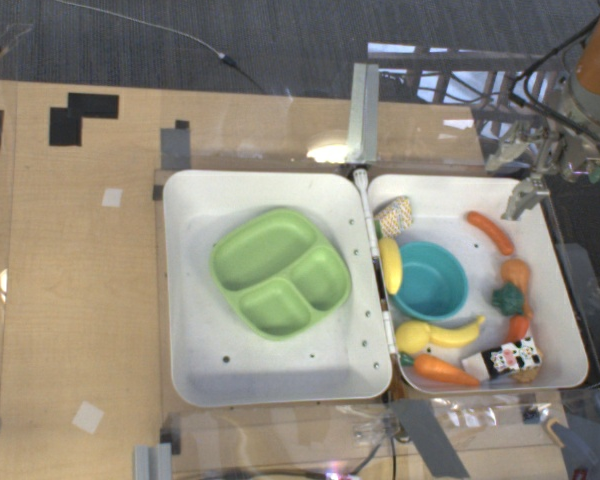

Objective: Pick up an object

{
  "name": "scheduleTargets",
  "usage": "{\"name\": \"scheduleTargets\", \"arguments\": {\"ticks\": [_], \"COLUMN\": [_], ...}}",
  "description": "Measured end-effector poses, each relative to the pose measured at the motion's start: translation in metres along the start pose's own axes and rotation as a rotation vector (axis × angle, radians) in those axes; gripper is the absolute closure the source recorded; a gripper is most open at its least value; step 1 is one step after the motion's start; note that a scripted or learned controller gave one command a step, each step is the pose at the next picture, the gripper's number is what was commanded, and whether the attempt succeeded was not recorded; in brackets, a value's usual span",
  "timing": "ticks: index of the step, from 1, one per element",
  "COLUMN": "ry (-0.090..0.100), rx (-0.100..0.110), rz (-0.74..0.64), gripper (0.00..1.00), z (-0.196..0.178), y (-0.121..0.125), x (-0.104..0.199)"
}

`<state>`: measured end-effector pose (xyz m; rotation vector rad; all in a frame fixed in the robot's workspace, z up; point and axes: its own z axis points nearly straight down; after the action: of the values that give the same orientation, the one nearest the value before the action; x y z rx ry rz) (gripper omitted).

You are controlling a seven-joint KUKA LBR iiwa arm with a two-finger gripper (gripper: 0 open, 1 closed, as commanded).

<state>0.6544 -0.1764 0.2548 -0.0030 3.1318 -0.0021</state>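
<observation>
Several small toy items seen in right white bin (570, 318): round teal plastic bowl (432, 281) at centre, yellow banana (457, 332) and yellow lemon (412, 337) just below it, orange carrot (444, 370) near front wall, black-and-white cow-print carton (511, 358) beside carrot, red sausage (490, 231) toward back, dark green broccoli piece (508, 297) at right side. Two-finger gripper (523, 200) positioned over bin's back right corner, nothing seen between fingers; whether fingers are apart or together cannot be told. Left white bin (195, 368) occupied by green three-compartment plastic plate (280, 272).
</observation>
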Motion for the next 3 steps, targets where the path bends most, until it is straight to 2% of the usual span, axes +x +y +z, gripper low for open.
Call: {"name": "scheduleTargets", "arguments": {"ticks": [1,2,3], "ry": [-0.002,0.007,-0.013], "rx": [0.001,-0.001,0.003], "rz": [0.074,0.054,0.048], "gripper": [0.00,0.00,1.00], "z": [0.156,0.167,0.151], "y": [-0.015,-0.028,-0.027], "x": [-0.010,-0.010,-0.015]}}
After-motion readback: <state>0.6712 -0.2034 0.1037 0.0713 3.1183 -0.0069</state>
